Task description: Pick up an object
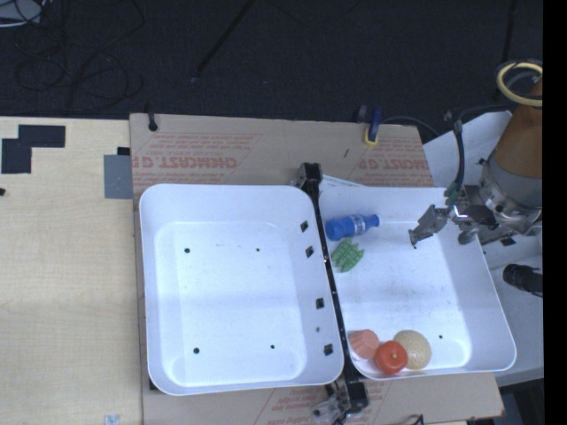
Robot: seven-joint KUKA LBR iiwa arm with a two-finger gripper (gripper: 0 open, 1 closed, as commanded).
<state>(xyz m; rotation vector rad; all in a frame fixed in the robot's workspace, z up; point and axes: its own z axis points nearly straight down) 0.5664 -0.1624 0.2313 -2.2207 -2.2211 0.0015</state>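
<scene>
Hovering over right bin (496,343), near its far right edge: gripper (423,230); jaw state cannot tell, nothing seen between them. Nearest candidate: blue bottle (351,227), lying on side by bin's far left edge, well apart from jaws; green object (347,257) just beside it. Judgement: centre over bottle body, straddle narrow width, descend clear of divider wall; red ball (391,357) cluster in near left corner harder to isolate.

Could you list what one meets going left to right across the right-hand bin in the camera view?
Green toy → blue bottle → red ball → beige ball → gripper.
</scene>
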